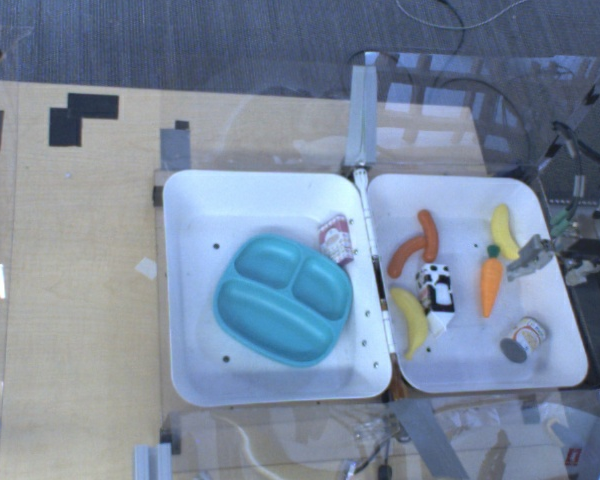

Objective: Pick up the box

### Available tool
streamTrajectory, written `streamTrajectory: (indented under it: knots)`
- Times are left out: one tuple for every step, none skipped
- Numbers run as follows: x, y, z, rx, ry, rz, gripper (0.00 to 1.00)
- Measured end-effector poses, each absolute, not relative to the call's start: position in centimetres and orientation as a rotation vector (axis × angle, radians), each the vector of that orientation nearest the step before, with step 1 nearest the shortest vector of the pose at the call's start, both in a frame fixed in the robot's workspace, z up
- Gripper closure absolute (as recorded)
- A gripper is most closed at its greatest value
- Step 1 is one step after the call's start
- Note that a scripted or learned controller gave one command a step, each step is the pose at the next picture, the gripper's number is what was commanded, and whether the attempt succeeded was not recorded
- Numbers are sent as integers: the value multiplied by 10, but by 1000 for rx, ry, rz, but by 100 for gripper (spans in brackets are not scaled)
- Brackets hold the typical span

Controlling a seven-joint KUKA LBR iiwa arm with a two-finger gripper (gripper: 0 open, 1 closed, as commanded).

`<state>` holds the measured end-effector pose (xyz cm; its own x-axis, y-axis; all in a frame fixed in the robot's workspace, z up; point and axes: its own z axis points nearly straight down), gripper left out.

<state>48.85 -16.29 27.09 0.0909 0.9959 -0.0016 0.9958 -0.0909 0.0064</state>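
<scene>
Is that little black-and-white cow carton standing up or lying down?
Lying down. The cow carton rests on its side on the right bin's floor, its printed face up, touching a banana.

No lettering, label or number anywhere is clear enough to read.

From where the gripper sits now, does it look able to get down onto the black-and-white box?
Probably yes. The gripper is at the right bin's right edge, with the box further left and open from above. A banana touches its left side and a carrot lies to its right, so the approach is tight.
</scene>
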Motion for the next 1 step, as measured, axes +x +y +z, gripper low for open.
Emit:
streamTrajectory:
  knots:
    - [538,-192,236,2223,2213,3,0]
